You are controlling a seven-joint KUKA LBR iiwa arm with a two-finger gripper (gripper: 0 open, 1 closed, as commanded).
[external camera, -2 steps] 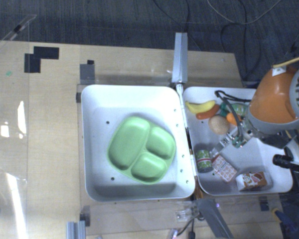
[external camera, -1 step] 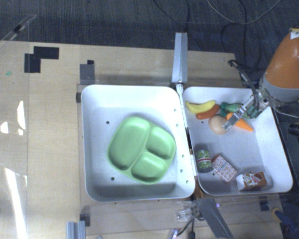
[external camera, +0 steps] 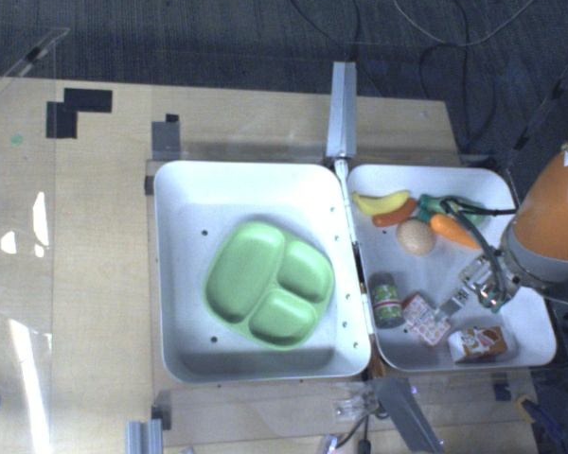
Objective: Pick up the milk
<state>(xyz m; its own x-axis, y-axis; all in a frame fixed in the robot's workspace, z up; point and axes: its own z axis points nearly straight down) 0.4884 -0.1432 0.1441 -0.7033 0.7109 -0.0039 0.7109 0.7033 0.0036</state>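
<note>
Nearest the camera is the arm [external camera: 549, 220], coming in from 3 o'clock with its hand [external camera: 475, 289] hanging over the right bin [external camera: 535, 353]. Can't tell if the hand is wide or narrow. The milk carton [external camera: 479, 344] lies at the bin's 5 o'clock corner, just below the hand, apparently not gripped. So the whole pickup looks undone. A green tray [external camera: 270, 282] sits in the left bin [external camera: 175, 253].

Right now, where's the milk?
The milk carton lies in the right bin, near its front right corner, just right of the red-and-white packet and below the pincer.
</note>
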